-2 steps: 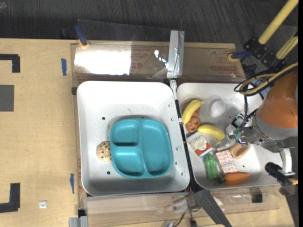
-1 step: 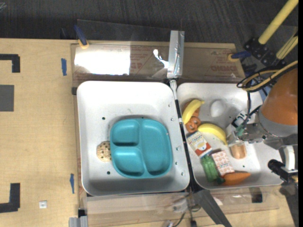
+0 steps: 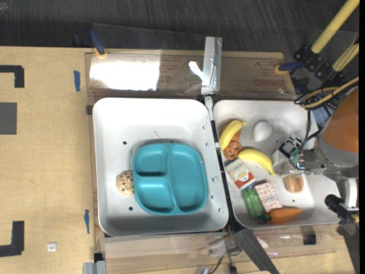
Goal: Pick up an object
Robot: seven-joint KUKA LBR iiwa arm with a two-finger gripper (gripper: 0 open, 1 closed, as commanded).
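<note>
Meanwhile, the gripper is seen low over the right bin at center right, its grasp impossible to tell; two bananas, a carrot and a white egg are scattered nearby, while a teal divided plate is pictured in the left bin.

A curved yellow banana lies in the right white plastic bin, near its left wall, and a second yellow banana lies just below it. Between them sits a small orange figure. Lower down lie a small carton with a red label, a dark green bottle, a pink patterned packet and an orange carrot. A white egg-shaped object rests apart, higher up.
</note>
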